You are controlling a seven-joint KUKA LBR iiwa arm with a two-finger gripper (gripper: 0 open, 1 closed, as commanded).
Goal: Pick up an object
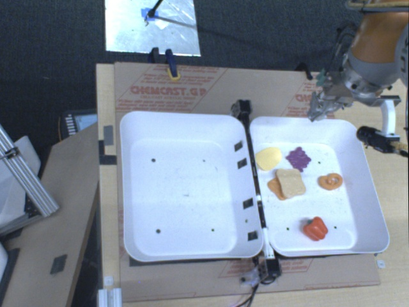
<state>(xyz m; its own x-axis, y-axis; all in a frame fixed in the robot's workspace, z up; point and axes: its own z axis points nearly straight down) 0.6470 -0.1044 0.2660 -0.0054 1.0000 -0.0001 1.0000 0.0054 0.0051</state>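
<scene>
From my remote station I logged the gripper (317, 112) poised over the far rim of the right bin (364, 171), near its upper edge, with the arm (377, 37) reaching in from the right. I could not tell whether the jaws were open or closed; the fingers were too small and dark against the cardboard to read. Nothing showed between them.

All objects lay in the right bin, nearer the camera than the gripper and apart from it. Closest to the jaws were the purple piece (298, 158) and the yellow piece (268, 158), side by side. Just below those sat the tan bread slice (291, 184), resting partly on an orange piece (276, 187). The orange ring-shaped piece (330, 181) lay to the right of the slice. The red pepper (314, 229) sat farthest from the gripper, near the front wall.

The left bin (185, 133) adjoined along the centre divider.
</scene>
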